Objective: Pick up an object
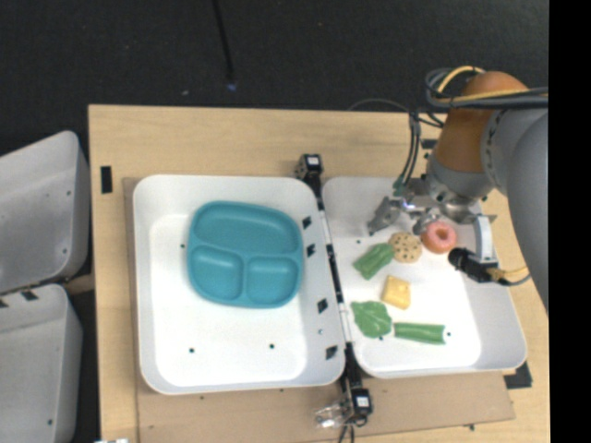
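Observation:
My gripper hangs over the back of the right bin, just behind a round speckled cookie. It is open, and nothing sits between its fingers. A pink donut lies right of the cookie, under the wrist. In front lie a green wedge, a yellow cheese piece, a green leaf and a long green pod.
The left bin holds a teal divided plate. A ridge with black clips separates the two bins. A black cable plug hangs from the arm at the right bin's right side.

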You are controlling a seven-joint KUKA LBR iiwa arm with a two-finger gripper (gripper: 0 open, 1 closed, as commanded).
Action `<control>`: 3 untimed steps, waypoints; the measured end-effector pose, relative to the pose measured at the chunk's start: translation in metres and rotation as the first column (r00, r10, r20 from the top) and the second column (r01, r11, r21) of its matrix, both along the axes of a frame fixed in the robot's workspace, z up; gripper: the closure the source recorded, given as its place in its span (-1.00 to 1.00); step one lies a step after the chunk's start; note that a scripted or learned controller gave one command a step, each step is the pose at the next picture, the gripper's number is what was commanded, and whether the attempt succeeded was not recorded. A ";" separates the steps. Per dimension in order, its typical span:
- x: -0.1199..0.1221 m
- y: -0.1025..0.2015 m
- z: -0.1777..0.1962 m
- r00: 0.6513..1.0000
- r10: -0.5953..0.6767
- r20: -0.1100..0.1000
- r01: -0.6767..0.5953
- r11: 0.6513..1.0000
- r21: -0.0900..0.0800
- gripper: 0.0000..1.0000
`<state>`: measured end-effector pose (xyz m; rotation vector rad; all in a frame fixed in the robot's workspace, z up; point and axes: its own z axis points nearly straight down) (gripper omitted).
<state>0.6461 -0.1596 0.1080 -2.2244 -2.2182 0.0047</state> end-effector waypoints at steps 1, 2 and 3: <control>0.002 -0.001 0.015 1.000 -0.001 0.007 0.001 1.000 -0.001 1.00; 0.008 -0.005 0.060 1.000 0.002 0.007 -0.002 1.000 0.000 1.00; 0.009 -0.007 0.112 1.000 0.004 0.007 -0.004 1.000 0.000 1.00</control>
